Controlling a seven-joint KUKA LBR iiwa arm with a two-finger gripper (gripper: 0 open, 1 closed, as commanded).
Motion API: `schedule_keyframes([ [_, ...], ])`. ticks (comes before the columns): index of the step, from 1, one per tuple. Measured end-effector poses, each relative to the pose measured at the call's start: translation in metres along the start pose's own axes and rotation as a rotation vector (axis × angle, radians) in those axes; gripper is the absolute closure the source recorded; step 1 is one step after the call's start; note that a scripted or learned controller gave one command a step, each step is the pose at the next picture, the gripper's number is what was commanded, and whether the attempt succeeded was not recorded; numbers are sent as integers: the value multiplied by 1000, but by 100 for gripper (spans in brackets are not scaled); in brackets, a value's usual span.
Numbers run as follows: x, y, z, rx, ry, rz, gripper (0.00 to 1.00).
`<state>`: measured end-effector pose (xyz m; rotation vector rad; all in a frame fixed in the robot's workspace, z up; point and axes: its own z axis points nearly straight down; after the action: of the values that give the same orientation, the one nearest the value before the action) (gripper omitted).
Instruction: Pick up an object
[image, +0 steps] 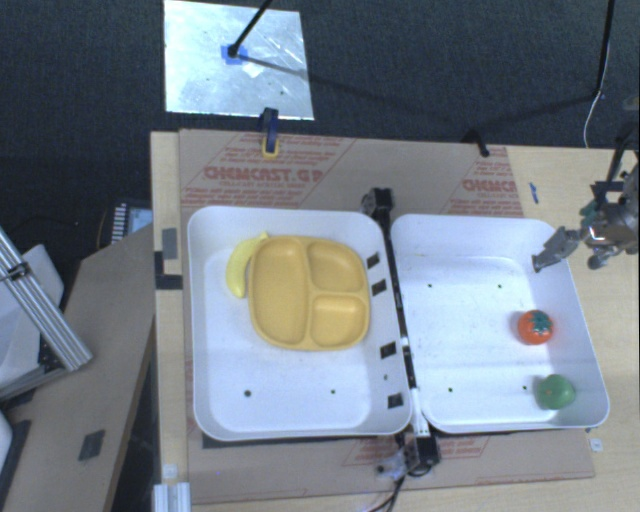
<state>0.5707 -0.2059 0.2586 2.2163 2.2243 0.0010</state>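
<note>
Here: left bin (215, 400) yellow tray (305, 292); right bin (470, 400) tomato (534, 327), green ball (554, 391).

So my bench (560, 170) is light wood with a brown printed cardboard sheet (300, 170) laid across it. Behind it the floor is dark carpet (80, 90), with a shiny metal plate (238, 60) lying on it. Off to the side sit a tan side table (90, 350) and an aluminium rail (40, 310). Thin black cables (420, 100) cross the carpet.
</note>
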Motion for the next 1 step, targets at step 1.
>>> schedule_keyframes([
  [1, 0, 2, 63, 4, 1, 2, 0],
])
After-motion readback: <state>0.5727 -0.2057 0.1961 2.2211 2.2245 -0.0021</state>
